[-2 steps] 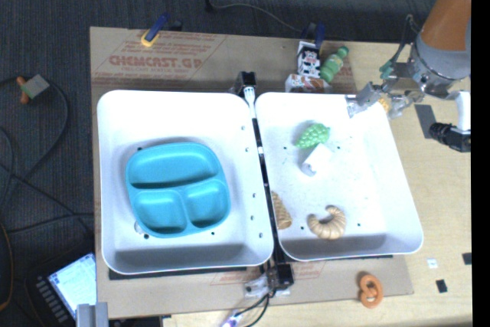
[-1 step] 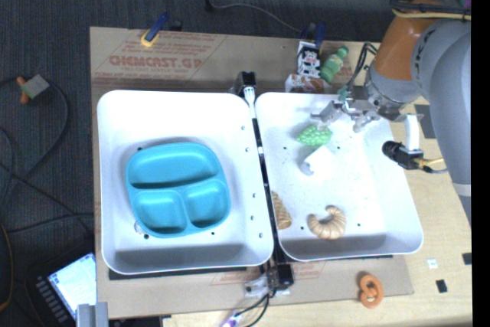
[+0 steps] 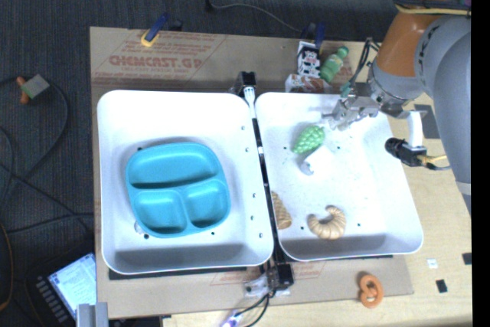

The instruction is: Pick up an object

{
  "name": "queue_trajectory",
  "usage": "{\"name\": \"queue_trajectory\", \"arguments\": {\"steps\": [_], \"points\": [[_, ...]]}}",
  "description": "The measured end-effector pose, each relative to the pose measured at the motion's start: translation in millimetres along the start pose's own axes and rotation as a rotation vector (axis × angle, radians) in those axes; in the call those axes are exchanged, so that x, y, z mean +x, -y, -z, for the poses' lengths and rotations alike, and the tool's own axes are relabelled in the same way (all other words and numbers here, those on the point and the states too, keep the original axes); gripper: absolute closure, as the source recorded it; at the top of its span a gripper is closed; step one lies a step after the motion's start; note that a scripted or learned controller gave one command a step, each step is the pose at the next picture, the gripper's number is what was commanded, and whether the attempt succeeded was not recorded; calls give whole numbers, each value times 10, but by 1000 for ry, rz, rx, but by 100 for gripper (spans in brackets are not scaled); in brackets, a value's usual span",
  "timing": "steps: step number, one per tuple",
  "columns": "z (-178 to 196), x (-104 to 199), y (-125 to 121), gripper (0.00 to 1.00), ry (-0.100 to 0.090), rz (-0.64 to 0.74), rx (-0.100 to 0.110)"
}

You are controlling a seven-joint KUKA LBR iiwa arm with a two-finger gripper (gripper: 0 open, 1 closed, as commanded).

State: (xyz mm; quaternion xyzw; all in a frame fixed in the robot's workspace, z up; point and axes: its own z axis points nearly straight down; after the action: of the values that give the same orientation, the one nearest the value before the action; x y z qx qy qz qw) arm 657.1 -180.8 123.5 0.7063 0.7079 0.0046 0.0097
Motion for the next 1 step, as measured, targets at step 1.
{"name": "queue_trajectory", "arguments": {"steps": [1], "points": [[-3,0,2,0,0,0,1]]}}
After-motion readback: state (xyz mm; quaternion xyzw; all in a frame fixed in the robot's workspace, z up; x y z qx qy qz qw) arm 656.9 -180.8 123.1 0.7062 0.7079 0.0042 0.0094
